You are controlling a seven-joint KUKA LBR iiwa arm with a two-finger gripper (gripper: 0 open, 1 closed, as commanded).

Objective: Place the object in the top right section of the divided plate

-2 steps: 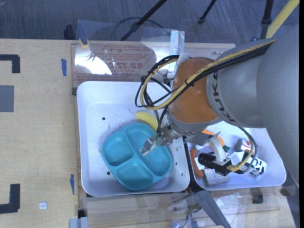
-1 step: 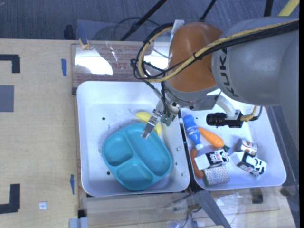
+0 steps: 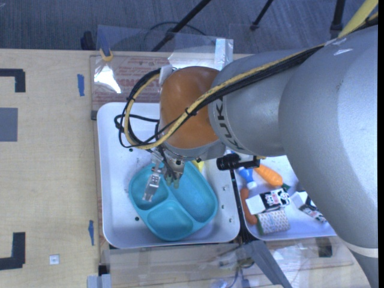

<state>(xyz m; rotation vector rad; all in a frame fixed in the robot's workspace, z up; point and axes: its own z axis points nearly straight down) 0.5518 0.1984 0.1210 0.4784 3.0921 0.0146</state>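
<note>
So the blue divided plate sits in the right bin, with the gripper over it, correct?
Not quite. The camera view shows the plate in the left bin, not the right one. The right bin holds the carrot and other small items. The gripper is indeed over the plate, near its upper edge.
</note>
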